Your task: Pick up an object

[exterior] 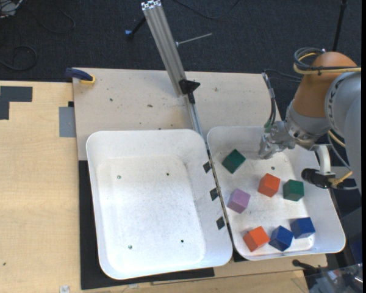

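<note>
My gripper (269, 150) hangs over the far part of the right bin (329, 240), a little right of a dark green block (233, 161). An orange block (269, 185) lies just below it and a second green block (293, 190) sits to that block's right. A purple block (238, 200) rests near the bin's left wall. Along the near edge sit another orange block (255, 238) and two blue blocks (281, 237) (302, 227). I see nothing between the fingers, and their state is unclear.
The left bin (104, 157) sits beside the right one, with black clips along the shared edge. A slanted aluminium bar (166, 44) rises from the bench behind the bins. The arm's orange band (320, 90) is at the right.
</note>
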You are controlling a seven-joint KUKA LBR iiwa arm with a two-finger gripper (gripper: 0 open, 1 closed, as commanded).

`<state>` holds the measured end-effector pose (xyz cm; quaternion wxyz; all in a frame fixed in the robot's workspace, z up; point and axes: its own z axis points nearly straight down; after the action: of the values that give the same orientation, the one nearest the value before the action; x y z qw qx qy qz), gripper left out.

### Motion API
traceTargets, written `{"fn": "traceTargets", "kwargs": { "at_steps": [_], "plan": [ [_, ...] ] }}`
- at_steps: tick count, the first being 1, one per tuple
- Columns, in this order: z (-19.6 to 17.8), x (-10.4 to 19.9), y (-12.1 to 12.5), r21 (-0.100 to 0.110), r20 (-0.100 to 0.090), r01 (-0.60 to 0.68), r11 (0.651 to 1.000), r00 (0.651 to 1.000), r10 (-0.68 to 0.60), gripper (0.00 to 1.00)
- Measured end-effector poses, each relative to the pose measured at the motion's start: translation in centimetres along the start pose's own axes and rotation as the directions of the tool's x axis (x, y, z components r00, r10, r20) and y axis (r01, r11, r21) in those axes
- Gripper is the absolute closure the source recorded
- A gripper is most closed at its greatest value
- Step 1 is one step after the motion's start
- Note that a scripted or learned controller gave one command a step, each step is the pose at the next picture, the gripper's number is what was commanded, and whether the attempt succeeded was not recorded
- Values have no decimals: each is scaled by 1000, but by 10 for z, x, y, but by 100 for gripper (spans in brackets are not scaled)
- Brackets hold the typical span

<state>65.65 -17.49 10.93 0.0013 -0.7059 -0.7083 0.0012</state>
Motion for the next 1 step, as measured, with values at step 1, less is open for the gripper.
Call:
{"fn": "traceTargets", "kwargs": {
  "at_steps": [1],
  "plan": [
    [-46, -2, 8, -7, 1, -2, 1000, 1000, 2, 100]
  ]
}}
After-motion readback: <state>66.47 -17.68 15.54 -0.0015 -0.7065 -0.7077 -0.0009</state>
